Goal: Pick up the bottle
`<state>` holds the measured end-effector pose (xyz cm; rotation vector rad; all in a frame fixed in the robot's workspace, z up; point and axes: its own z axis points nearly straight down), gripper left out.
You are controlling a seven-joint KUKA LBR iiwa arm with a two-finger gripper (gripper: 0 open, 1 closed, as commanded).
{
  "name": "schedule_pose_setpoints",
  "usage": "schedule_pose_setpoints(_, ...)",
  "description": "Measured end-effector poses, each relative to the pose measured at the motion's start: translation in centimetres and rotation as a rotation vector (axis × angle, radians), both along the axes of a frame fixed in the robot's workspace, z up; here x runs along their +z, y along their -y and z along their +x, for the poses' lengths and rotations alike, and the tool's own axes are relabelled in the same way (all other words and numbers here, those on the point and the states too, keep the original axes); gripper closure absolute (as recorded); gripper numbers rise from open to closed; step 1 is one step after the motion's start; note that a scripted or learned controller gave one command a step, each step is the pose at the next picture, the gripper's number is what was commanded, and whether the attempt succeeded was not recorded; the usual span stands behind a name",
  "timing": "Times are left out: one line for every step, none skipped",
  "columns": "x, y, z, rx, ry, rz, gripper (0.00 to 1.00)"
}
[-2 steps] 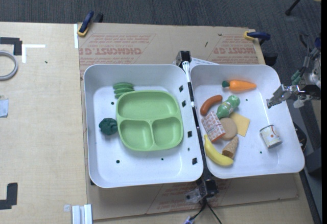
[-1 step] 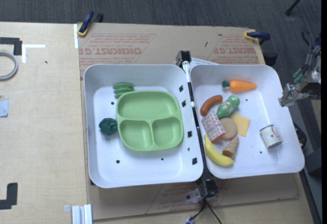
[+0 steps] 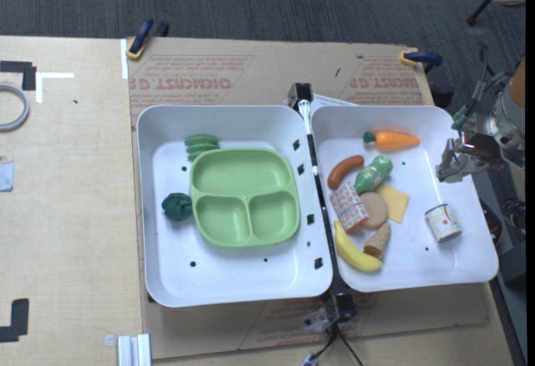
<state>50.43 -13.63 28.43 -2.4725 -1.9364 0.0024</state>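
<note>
The bottle (image 3: pixel 374 175) is small and green with a pale band. It lies tilted in the middle of the right bin (image 3: pixel 468 268), between a sausage (image 3: pixel 345 170) and a yellow cheese slice (image 3: pixel 396 203). My gripper (image 3: pixel 452 165) hangs over the right bin's right rim, well to the right of the bottle and apart from it. Nothing shows in its grasp. A white can (image 3: pixel 443 222) lies just below and left of the gripper.
The right bin also holds a carrot (image 3: pixel 390 139), a wrapped block (image 3: pixel 349 207), a round cookie (image 3: pixel 373 208), a cone (image 3: pixel 377 241) and a banana (image 3: pixel 354 251). The left bin (image 3: pixel 159 260) holds a green divided plate (image 3: pixel 244 196), a leafy green (image 3: pixel 201 144) and broccoli (image 3: pixel 176 205).
</note>
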Motion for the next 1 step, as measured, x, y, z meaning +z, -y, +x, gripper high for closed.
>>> schedule_pose_setpoints(-4.76, -7.7, -2.72, 0.148, -0.001, 0.0, 1.0)
